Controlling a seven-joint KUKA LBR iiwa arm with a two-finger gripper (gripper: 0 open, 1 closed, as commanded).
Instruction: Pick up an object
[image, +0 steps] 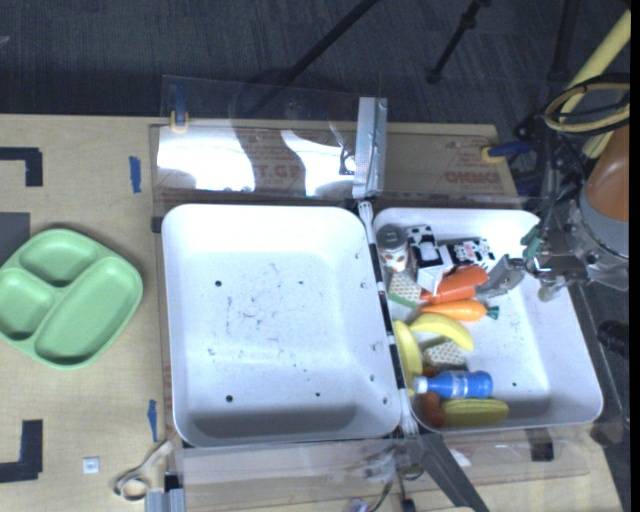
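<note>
The right bin (560, 350) holds a pile of toy items along its left side. An orange carrot (458, 285) lies over a second orange piece (455, 310). Below them are a yellow banana (440, 330), a blue bottle (455, 385) and a yellow-green piece (476, 409). A small shaker (390, 242) and black-and-white items (428, 246) sit at the bin's back. My gripper (503, 279) reaches in from the right and hangs low at the carrot's right end, close to it or touching it. Nothing is visibly lifted.
The left bin (270, 310) sits beside the right one, sharing a raised middle rim (385, 310). A green divided plate (65, 295) rests on the bench at far left. A clear panel (260, 150) and a metal post (369, 145) stand behind the bins. Cables hang at the upper right.
</note>
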